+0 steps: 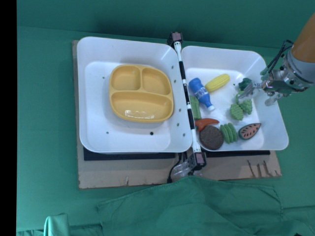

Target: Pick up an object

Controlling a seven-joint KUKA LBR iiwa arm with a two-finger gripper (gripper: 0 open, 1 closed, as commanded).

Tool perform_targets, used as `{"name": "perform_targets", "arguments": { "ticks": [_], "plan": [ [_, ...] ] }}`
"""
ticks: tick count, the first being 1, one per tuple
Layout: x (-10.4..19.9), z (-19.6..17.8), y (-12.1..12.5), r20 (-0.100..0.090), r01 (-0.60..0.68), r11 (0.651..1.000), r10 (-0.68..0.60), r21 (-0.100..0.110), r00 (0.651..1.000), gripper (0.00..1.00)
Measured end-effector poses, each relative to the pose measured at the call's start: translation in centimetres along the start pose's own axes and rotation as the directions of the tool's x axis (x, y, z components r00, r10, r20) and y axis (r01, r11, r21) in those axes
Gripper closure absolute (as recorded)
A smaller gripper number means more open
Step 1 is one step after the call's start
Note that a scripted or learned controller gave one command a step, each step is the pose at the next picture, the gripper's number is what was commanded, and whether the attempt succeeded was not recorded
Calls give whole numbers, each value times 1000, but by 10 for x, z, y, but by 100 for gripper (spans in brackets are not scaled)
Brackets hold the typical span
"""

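The right bin (268, 136) holds several toy foods: a blue bottle (201, 92), a yellow corn cob (217, 82), a green cucumber (196, 107), a red chili (205, 123), a brown round patty (211, 137), a green pea pod (228, 132), a watermelon slice (249, 131), a pale green bunch (237, 111) and a dark green piece (244, 84). My gripper (249, 93) reaches in from the right. It hangs over the right part of this bin, just above the pale green bunch and beside the dark green piece. Nothing is visibly held.
The left bin (93, 127) holds a yellow divided plate (141, 92). A black and white rail (184, 90) runs between the bins. Both bins rest on a cardboard sheet (128, 178) on green cloth, with a fold of cloth (197, 205) at the front.
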State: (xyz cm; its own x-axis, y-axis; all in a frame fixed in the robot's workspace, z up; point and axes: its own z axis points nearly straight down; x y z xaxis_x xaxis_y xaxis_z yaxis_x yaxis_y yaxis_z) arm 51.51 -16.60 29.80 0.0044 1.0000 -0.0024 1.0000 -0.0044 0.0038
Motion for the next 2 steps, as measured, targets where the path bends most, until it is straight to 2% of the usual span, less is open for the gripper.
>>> {"name": "perform_targets", "arguments": {
  "ticks": [1,2],
  "plan": [
    [-22,102,10,-2,-2,1000,2,9,1000,0],
    [-23,82,13,4,-3,1000,3,-9,1000,100]
  ]
}}
